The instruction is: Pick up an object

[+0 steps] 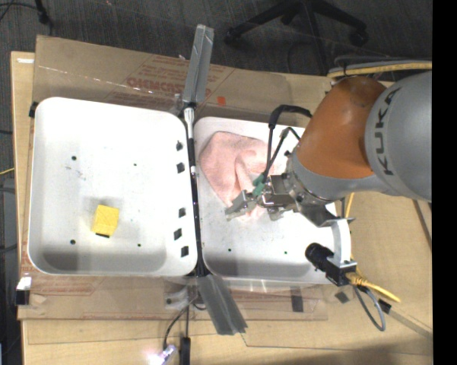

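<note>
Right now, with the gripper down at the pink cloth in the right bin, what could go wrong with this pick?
1. The gripper sits at the lower edge of the pink cloth, so it may pinch only a fold and slip free on lifting.
2. The cloth lies close to the divider between the bins; dragging could snag it there.
3. The yellow block in the left bin is far off, so retargeting means a long move.

**Count of things on the bench**

Two white bins: left bin [53,120] and right bin [236,261]. One yellow block [106,220] in the left. One pink cloth [230,162] in the right, possibly folded, partly hidden by the arm.
</note>
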Robot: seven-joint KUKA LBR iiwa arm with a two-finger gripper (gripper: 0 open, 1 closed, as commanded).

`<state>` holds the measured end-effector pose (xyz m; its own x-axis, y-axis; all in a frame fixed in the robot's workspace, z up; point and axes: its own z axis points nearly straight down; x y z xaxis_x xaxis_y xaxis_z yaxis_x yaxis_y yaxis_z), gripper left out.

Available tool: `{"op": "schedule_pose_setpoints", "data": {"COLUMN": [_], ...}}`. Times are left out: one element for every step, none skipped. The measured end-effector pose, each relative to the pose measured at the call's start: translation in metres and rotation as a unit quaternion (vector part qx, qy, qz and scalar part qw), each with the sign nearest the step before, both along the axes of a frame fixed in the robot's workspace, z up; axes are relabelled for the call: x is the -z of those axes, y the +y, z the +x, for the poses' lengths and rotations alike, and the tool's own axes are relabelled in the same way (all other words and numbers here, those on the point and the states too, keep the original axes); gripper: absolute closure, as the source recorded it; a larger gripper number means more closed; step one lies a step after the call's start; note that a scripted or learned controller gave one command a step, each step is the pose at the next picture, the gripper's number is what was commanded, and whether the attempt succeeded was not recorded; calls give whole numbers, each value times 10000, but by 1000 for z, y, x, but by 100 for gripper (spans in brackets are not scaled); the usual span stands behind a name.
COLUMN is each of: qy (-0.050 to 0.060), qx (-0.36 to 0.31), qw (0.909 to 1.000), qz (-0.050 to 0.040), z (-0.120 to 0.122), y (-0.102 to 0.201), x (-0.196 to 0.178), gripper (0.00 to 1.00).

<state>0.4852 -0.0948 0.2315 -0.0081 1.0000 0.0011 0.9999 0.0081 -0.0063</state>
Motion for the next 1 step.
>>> {"op": "schedule_pose_setpoints", "data": {"qy": [-10], "qx": [-2], "qw": [10000], "qz": [-9], "z": [67], "y": [-10], "x": [32], "gripper": [0]}}
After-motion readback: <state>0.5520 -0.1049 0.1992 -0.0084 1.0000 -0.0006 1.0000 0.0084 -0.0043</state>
